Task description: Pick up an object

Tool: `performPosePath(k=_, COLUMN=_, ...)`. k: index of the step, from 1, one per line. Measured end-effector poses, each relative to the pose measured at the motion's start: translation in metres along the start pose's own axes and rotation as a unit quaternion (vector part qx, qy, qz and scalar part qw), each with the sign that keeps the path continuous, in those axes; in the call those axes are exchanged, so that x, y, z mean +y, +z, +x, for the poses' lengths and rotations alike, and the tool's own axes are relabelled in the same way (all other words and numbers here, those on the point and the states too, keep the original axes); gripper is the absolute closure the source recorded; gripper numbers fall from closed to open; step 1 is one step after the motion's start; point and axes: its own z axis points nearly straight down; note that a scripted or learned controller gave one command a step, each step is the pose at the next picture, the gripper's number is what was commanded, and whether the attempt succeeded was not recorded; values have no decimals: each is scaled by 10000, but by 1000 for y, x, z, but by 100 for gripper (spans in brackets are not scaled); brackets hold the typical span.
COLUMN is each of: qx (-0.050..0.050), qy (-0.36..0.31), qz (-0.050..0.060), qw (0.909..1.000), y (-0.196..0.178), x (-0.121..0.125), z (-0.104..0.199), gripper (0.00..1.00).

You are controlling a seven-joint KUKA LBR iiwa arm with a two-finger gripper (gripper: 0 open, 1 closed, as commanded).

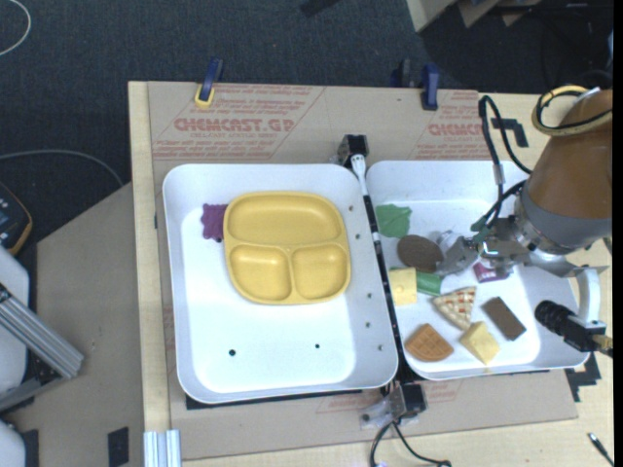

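Going left to right: the left bin [195, 290] had a yellow divided tray [287, 244] sitting in its upper half, with something purple [212, 221] tucked against the tray's left edge. None of that was near the arm, so no trouble there.

The right bin [458, 178] was where all the pickable stuff sat, and it was crowded. Green piece [393, 219] at the upper left, a dark brown round thing [420, 251] just below it, a yellow block [402, 286] by the divider, then a pizza-slice-looking wedge [456, 305], an orange-brown piece [428, 342], a pale yellow cube [478, 341] and a brown bar [504, 317] toward the front.

The pincer [458, 254] was down low just right of the brown round thing, above the pizza wedge. Honestly couldn't tell whether it was spread or closed, or if anything was in it; the metal bits blurred together.

My worry was that the pieces sat so tight that closing there could nudge the round thing sideways, or pinch two items at once and drop both. There was also a small purple scrap [490, 271] right under the wrist, easy to knock. The cables [498, 154] hanging off the arm ran over the bin's back edge, maybe a snag risk.
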Motion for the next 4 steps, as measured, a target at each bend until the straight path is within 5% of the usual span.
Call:
performPosePath(k=2, qx=-28, qy=2, qz=-74, qw=10000, y=90, x=-1, z=5, gripper=0)
performPosePath(k=3, qx=-70, qy=26, qz=-142, qw=9999, y=75, x=2, z=2, gripper=100)
performPosePath(k=4, qx=-23, qy=-10, qz=-77, qw=10000, y=17, x=10, z=8, gripper=100)
